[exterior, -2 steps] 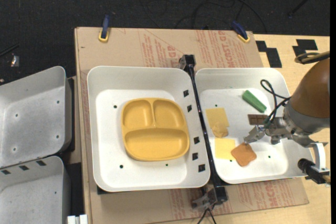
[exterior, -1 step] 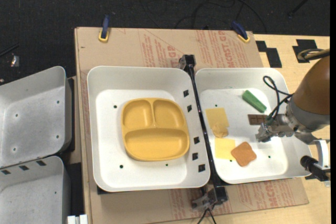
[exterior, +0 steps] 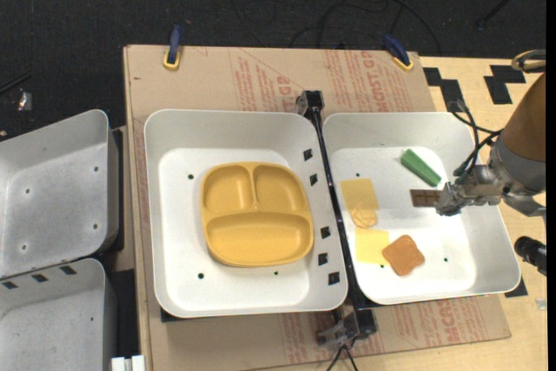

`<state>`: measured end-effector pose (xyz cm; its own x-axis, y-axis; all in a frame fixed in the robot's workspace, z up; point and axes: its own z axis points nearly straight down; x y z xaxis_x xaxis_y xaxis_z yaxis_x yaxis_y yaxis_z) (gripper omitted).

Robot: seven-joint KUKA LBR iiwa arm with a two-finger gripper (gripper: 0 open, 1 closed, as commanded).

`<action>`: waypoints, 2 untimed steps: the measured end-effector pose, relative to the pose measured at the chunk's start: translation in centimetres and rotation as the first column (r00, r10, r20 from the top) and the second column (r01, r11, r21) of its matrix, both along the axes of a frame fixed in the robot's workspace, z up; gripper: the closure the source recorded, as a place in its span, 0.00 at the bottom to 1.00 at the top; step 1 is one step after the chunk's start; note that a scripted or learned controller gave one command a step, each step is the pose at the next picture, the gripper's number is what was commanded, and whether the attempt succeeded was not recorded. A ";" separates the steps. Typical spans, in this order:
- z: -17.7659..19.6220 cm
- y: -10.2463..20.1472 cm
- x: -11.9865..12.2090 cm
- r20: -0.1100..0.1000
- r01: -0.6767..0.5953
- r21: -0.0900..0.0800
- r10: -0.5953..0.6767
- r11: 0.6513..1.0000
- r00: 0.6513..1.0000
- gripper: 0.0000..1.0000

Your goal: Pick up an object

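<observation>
Object to pick isn't specified, so choose from the right bin (exterior: 486, 274); largest to smallest:

- Left bin (exterior: 174, 274): yellow divided plate (exterior: 257, 215) sits mid-floor, well apart from the arm. Too wide for a 2-finger pinch imo, skip it.
- Right bin, pale yellow slices: one (exterior: 360, 197) near the divider, another (exterior: 372, 246) just below it. Flat, little to bite on.
- Tan toast-like piece (exterior: 404, 255) touching the lower slice's right corner.
- Green block (exterior: 420, 167) toward the back, lying at a slant, apart from the rest.
- Small brown piece (exterior: 423, 199) right at the gripper (exterior: 448, 202).

Gripper is low over the bin floor beside that brown piece; can't tell its state at this res, and nothing visibly held.

You want the green block or the brown piece: both stand clear of neighbours. Align the pinch across the short side, descend straight, and confirm the lift before retracting.
</observation>
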<state>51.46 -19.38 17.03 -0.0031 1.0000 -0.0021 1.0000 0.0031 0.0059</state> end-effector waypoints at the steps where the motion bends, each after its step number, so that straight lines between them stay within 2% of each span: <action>1: 5.2 -0.6 -0.7 0.000 0.002 -0.001 -0.002 1.000 1.000 1.00; 2: 9.5 -0.7 -0.5 0.000 0.000 -0.001 0.000 1.000 1.000 1.00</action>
<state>50.92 -20.06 26.49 -0.0029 1.0000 -0.0029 1.0000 0.0029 0.0060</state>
